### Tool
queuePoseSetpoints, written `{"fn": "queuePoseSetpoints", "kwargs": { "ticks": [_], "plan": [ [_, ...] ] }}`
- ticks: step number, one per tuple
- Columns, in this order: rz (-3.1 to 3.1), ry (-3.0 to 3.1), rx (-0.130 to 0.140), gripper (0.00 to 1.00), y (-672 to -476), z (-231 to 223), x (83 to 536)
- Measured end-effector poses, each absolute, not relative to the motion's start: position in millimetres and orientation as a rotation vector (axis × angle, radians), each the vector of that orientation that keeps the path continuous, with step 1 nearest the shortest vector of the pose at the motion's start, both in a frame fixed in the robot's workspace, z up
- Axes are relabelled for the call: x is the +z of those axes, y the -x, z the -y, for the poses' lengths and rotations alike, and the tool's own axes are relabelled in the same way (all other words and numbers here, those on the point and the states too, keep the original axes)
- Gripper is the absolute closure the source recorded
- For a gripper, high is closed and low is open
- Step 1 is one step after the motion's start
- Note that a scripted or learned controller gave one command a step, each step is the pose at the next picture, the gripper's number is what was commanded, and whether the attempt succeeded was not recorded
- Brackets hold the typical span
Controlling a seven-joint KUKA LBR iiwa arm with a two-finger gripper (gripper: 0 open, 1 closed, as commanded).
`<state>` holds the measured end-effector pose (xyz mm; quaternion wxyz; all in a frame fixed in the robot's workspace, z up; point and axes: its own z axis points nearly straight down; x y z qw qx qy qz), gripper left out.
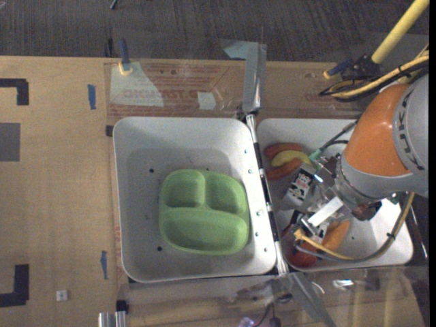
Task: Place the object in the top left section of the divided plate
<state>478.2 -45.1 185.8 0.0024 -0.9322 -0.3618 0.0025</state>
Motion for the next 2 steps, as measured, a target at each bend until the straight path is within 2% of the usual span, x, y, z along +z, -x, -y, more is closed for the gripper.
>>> {"fn": "queuePoseSetpoints", "kwargs": {
  "ticks": [1, 2],
  "plan": [
    [2.075, 2.374, -0.017, 1.0, -484.1, 106, 127],
    [1.873, 2.523, -0.001, 1.0, -589.2, 37, 185]
  ]
}}
